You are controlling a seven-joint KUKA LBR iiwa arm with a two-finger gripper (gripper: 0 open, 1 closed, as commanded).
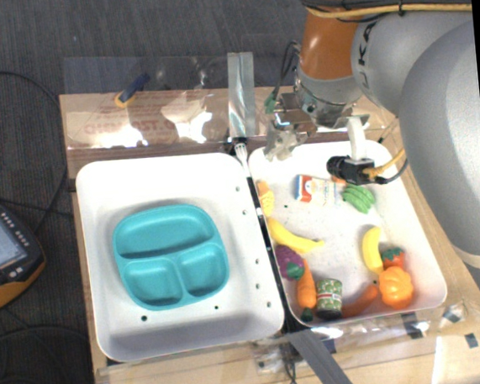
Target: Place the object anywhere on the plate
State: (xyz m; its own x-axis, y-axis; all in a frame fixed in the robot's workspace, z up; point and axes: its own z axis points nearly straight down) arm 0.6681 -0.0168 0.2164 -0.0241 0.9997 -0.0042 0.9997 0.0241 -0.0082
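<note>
The gripper (281, 141) is hovering at the back edge of the right bin (430, 282); I cannot tell its state; nothing is showing in its grasp. The toys, among them a banana (293, 238), are lying in that bin, apart from the teal plate (171, 254) (three compartments, left bin); picking comes next, I judge.

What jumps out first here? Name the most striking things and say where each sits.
The big grey arm with its orange band dominates the upper right, reaching down over the far edge of the right bin. In the left bin lies a teal divided plate, nothing on it. The right bin holds a jumble of toy food: a yellow banana, an orange pumpkin, a carrot.
</note>
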